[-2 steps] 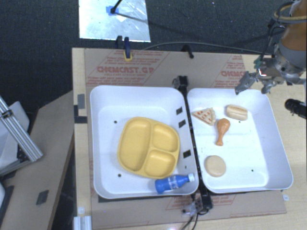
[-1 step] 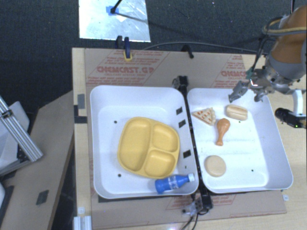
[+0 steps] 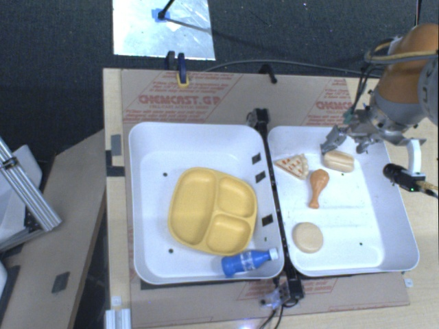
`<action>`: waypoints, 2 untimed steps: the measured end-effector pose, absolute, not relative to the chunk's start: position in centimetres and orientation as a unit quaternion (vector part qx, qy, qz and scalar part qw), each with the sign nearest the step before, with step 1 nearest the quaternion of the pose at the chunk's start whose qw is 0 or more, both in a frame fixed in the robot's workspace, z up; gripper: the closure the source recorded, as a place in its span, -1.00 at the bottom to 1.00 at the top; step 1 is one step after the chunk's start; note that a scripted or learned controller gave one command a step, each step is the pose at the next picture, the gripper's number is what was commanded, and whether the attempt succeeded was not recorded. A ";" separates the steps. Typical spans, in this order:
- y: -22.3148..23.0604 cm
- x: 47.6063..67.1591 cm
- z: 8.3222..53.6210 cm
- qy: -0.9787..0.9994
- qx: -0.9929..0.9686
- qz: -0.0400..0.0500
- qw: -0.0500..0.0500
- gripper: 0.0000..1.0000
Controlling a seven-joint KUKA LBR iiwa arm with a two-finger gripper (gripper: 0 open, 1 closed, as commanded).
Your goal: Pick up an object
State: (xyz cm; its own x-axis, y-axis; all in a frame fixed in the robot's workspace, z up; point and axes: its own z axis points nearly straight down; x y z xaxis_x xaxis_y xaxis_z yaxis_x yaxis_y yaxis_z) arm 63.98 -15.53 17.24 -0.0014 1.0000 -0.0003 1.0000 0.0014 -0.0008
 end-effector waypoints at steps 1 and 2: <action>-15.0 64.9 12.1 -0.709 -0.705 0.000 0.001 -1.00; -15.1 65.1 13.5 -0.710 -0.705 -0.002 -0.003 1.00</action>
State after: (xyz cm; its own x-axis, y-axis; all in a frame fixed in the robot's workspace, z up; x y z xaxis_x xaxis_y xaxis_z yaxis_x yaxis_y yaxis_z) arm 65.10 -15.05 13.54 -0.0073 1.0000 -0.0014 1.0000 0.0073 0.0058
